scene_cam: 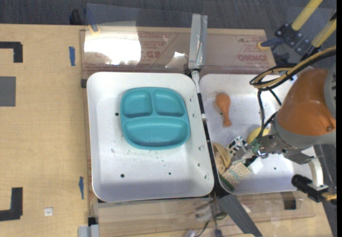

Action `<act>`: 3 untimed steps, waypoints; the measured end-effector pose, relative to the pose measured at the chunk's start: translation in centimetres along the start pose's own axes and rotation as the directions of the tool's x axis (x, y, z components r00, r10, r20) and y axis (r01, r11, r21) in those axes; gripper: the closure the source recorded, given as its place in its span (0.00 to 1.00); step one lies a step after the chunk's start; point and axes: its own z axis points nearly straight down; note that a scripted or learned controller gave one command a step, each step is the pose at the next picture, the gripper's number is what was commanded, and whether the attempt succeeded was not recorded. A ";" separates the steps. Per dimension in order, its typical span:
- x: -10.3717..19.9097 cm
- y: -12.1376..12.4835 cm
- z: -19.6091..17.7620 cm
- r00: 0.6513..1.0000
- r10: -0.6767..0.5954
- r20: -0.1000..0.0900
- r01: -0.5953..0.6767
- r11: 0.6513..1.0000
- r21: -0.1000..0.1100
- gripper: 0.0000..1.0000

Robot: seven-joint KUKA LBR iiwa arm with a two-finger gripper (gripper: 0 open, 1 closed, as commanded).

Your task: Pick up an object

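Over right bin (278, 177), end effector (243, 151) touching clutter (227, 163)

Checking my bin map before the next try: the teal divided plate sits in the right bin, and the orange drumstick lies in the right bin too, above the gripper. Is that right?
Not quite. The camera view shows the teal divided plate in the left bin, not the right one. The rest holds: the orange drumstick lies in the right bin, above the gripper.
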 end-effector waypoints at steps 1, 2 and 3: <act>0.0 0.5 2.9 0.966 0.258 0.000 -0.258 0.966 -0.015 0.00; 0.0 0.6 1.9 0.966 0.260 0.002 -0.260 0.965 -0.019 1.00; -0.4 8.1 -12.7 0.976 0.220 0.003 -0.220 0.975 -0.026 1.00</act>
